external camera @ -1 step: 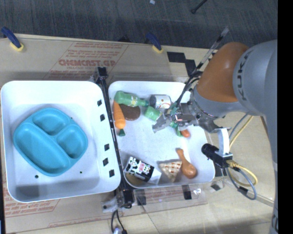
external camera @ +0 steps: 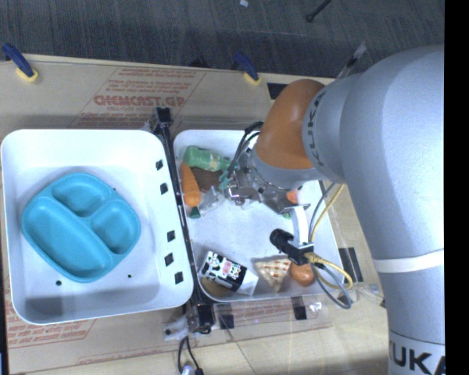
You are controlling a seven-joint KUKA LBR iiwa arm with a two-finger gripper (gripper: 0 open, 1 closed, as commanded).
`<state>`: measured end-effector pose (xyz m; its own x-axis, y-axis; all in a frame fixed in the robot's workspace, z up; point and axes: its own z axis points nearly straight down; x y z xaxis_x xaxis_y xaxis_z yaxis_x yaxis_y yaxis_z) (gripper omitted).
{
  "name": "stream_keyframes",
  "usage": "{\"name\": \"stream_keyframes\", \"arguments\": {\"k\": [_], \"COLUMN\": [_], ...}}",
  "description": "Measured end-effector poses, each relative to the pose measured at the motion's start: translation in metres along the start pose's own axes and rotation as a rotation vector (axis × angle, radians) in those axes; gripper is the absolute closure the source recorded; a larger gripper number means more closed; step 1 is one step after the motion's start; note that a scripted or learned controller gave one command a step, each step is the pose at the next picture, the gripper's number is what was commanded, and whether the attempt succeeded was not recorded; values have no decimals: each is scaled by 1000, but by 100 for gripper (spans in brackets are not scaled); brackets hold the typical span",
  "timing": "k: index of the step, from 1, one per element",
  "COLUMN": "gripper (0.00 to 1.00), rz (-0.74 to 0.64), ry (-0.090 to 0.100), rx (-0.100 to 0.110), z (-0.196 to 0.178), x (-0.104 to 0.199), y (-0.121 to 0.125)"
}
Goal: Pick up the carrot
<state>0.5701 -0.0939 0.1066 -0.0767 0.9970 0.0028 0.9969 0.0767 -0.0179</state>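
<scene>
The left bin [external camera: 16,209] holds a blue divided plate [external camera: 80,223]. The right bin [external camera: 242,225] holds the carrot [external camera: 190,187], a green item [external camera: 203,159] and a small box [external camera: 222,270]. The claw [external camera: 236,187] sits beside the carrot; its grip I cannot tell.

Carrot [external camera: 190,187] beside jaws [external camera: 228,188]

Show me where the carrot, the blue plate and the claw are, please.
carrot [external camera: 190,186]: camera view, middle of its orange body.
blue plate [external camera: 56,237]: camera view, its largest compartment.
claw [external camera: 233,191]: camera view, between its tips, beside the carrot.
</scene>
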Motion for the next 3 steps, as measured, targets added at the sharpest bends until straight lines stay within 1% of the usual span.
{"name": "stream_keyframes", "arguments": {"k": [1,2,3], "gripper": [0,0,0], "rz": [164,344,722], "ry": [-4,1,6], "rx": [-12,-7,-15], "z": [-15,3,11], "x": [-5,0,-6], "y": [48,23,46]}}
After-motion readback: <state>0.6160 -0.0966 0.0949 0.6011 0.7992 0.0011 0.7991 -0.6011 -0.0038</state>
